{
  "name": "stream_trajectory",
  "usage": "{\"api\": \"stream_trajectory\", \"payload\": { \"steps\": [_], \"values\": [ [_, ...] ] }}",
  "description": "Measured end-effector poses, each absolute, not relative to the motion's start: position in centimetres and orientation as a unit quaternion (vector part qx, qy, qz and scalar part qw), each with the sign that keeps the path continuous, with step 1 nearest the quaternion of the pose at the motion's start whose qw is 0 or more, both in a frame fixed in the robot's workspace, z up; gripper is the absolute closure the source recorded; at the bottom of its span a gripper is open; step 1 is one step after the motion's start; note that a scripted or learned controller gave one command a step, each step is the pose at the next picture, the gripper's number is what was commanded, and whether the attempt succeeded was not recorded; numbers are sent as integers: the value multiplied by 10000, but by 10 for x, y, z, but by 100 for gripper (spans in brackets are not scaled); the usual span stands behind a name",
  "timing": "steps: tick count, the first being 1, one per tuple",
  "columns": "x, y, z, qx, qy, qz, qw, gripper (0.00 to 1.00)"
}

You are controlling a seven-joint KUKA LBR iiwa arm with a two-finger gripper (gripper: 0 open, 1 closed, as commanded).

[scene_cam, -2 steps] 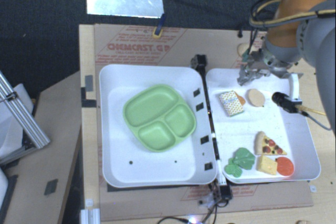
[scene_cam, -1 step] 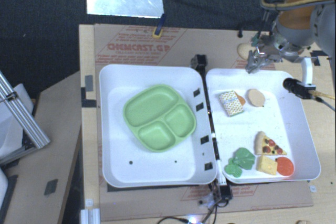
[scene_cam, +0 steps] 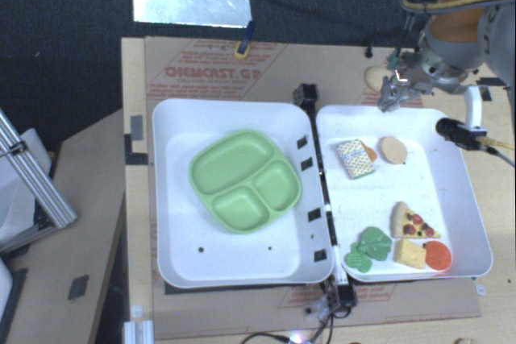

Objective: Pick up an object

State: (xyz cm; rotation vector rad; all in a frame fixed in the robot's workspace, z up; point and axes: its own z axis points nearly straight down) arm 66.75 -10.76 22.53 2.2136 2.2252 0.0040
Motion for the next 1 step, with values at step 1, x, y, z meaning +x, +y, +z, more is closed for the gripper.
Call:
{"api": "stream_trajectory", "payload": {
  "steps": [1],
  "values": [
    [647,-71,224,7046,7096,2,0,100]
  ]
}}
